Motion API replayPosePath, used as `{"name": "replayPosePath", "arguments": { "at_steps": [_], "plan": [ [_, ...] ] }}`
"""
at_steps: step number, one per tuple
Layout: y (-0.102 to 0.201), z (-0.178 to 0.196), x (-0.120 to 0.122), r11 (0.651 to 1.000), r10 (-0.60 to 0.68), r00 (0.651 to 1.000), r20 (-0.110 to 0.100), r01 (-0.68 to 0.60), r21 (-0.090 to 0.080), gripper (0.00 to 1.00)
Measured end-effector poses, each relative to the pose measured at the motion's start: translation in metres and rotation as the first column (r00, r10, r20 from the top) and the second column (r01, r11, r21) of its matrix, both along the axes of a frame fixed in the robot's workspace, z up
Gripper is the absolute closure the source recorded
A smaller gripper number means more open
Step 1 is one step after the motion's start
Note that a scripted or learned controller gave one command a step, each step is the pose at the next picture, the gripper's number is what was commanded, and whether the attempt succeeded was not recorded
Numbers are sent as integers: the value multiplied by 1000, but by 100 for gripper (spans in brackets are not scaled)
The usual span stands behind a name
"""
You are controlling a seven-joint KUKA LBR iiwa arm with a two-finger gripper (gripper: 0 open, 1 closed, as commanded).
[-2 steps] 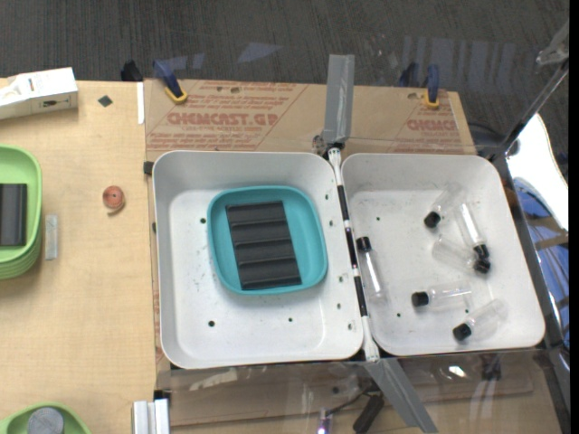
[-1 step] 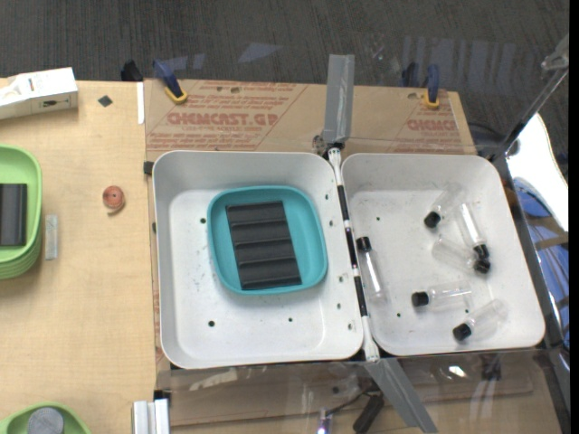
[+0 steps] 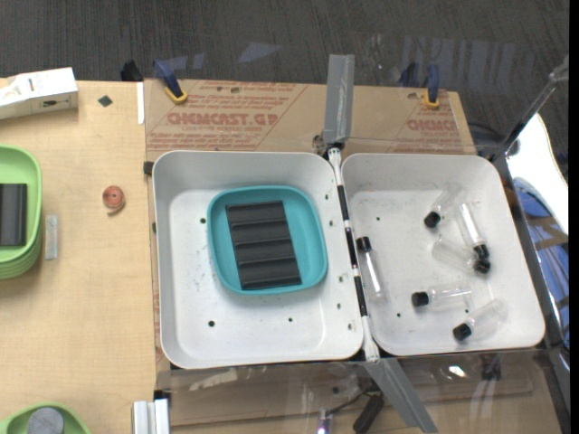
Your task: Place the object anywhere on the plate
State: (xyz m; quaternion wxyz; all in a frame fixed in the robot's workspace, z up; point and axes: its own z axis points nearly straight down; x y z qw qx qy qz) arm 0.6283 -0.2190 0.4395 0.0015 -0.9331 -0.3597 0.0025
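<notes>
Vials still in right bin; plate bears only its rack

Left bin holds a teal plate near its middle; a dark ribbed rack lies on the plate, covering most of its floor. Right bin holds several clear vials with black caps: one against the divider, a cluster toward the far right, two more near the front edge. No vial is on the plate; the task appears not yet begun. The gripper's state cannot be told from this view.

Risks, as judged: the vials are clear, round and lying flat, so they may roll or slip from a pinch; the clustered ones touch or overlap, so a grasp may disturb neighbours; the vial at the divider leaves little finger room; a vial dropped on the ribbed rack could roll off the plate.
</notes>
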Motion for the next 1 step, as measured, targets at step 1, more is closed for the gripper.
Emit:
{"name": "replayPosePath", "arguments": {
  "at_steps": [1],
  "plan": [
    [-1,0,-27,996,-93,996,0,93,-1,0]
  ]
}}
